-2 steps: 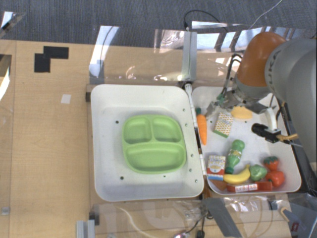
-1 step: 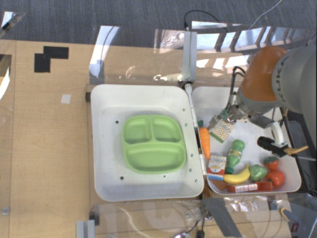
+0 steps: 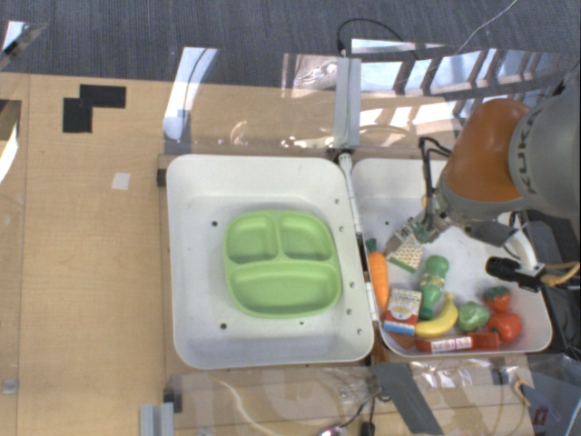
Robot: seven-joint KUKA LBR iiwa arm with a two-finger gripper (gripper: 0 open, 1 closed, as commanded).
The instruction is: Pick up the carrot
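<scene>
A: Where is the carrot (image 3: 379, 280)?

B: In the right bin (image 3: 390, 175), lying along its left wall, orange body with the green top end pointing to the far side. It touches nothing of the arm

A: And the gripper (image 3: 408, 240)?

B: It hangs over the middle of that same bin, just right of the carrot's top end, apart from it. Nothing sits between its fingers that I can make out, and I cannot tell whether the jaws are open or closed

A: What lies around the carrot?

B: Near the bin's front edge, a small juice carton (image 3: 402, 307) just right of the carrot, then a banana (image 3: 439, 319), with a green bottle (image 3: 433, 280) standing behind the banana. A flat red packet (image 3: 451, 342) lies along the front wall. Toward the front right corner there is a green vegetable (image 3: 472, 316) and red fruit (image 3: 505, 325)

A: The other bin?

B: The left bin (image 3: 195, 243) holds a green divided plate (image 3: 282, 264) at its middle, two small sections at the far side and one long section at the near side
</scene>
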